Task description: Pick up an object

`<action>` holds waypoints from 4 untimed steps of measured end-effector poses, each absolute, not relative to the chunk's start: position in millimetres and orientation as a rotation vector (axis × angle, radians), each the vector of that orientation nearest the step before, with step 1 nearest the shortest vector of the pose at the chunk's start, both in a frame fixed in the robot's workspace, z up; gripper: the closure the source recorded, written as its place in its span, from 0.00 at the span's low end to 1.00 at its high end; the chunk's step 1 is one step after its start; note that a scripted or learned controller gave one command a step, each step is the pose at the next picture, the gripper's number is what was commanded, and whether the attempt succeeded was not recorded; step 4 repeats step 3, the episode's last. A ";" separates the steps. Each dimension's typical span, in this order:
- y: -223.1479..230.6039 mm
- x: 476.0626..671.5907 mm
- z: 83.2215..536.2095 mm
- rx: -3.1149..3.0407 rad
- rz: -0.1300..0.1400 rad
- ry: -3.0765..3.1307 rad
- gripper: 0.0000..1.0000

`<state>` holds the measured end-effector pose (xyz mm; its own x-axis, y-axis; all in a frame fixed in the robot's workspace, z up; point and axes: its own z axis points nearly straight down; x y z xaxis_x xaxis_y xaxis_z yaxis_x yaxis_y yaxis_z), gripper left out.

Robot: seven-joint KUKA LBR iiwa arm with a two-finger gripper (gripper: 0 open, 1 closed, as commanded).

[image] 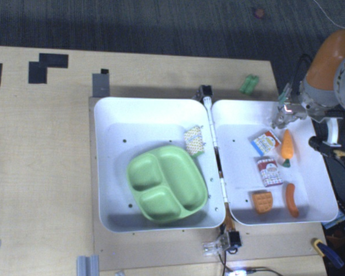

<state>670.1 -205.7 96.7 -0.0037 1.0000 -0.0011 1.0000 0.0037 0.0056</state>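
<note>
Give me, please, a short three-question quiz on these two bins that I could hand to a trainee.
1. True or false: the green divided plate lies in the left bin.
2. Which item lies nearest the gripper: A the carrot, B the sausage, C the waffle?
3. Which bin holds the small patterned packet?

Key: 1 true. 2 A. 3 the left bin, beside the plate's upper right edge.

floor (pixel 161 16): dark grey carpet | bench (pixel 40 171): pale wood, black tape patches (pixel 46 66) | light: even
</note>
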 end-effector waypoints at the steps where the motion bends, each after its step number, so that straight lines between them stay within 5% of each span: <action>1: -205.6 670.0 96.5 2.214 0.005 2.223 1.00; 4: -205.6 670.0 97.8 2.213 0.004 2.223 1.00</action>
